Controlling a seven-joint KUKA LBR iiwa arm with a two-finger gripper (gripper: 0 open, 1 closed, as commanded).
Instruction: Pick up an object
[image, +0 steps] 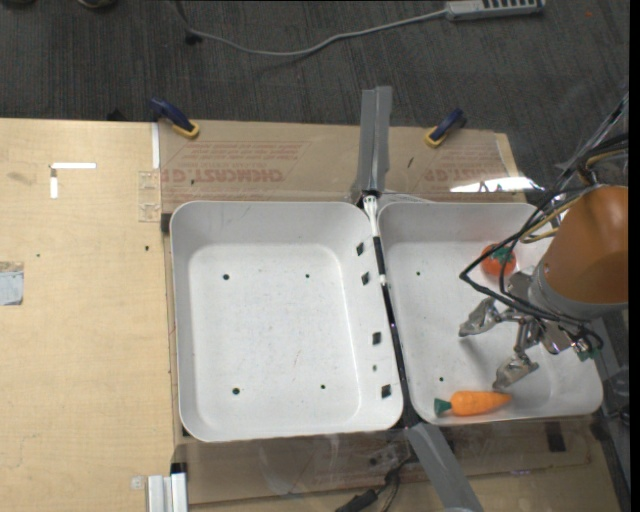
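An orange toy carrot (474, 403) with a green tip lies near the front wall of the right bin (430, 300). A second orange-red object (498, 261) sits further back in that bin, partly hidden behind cables and the arm. My gripper (497, 346) hangs low over the right bin, open, its two metal fingers (481, 321) spread apart with nothing between them. The nearer finger's tip is just above and right of the carrot, apart from it.
The left bin (200, 300) stands beside the right one, joined by a black-clipped divider (382, 300). Black cables (520, 240) loop from the arm over the right bin's back. Cardboard and two clamps (175, 117) lie behind the bins.
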